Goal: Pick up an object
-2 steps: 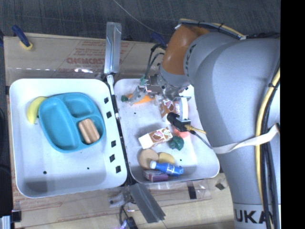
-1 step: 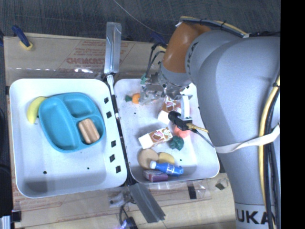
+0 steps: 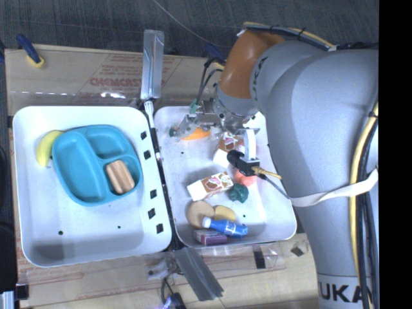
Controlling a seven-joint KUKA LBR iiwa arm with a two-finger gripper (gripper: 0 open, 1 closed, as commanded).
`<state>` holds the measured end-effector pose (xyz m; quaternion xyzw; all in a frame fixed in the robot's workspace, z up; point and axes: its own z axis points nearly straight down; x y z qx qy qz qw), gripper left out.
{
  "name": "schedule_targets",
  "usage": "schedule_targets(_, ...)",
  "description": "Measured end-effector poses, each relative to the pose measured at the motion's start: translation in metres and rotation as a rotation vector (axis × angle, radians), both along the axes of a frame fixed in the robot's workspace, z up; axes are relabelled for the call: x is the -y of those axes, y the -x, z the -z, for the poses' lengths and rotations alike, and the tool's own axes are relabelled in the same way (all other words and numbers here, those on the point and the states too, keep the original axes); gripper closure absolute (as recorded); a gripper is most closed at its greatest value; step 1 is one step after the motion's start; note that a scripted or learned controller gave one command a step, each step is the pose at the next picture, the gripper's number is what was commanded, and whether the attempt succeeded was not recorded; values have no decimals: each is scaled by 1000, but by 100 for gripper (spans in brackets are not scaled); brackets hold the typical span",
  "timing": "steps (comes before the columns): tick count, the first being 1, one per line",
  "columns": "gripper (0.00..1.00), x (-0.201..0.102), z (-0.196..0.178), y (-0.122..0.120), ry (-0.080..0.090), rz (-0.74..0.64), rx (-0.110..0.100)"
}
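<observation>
Pincer (image 3: 196, 122) low in right bin (image 3: 177, 201), perhaps touching orange item (image 3: 195, 134)

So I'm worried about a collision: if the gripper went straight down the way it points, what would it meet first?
Probably the orange piece lying on the right bin's floor, just under the gripper; depth is hard to judge from this slanted view.

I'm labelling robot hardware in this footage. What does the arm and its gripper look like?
The arm is bulky, rounded and matte grey, with an orange band above the wrist. White letters reading "UKA" mark its base at the lower right. Thin black cables run past the wrist to the gripper, a small metallic assembly. A yellow cable and a pale strap cross the arm's side.
</observation>
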<state>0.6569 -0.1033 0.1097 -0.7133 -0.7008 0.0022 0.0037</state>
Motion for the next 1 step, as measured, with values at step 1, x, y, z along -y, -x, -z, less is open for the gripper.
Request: schedule_targets(1, 0, 32, 18, 0, 1, -52, 5)
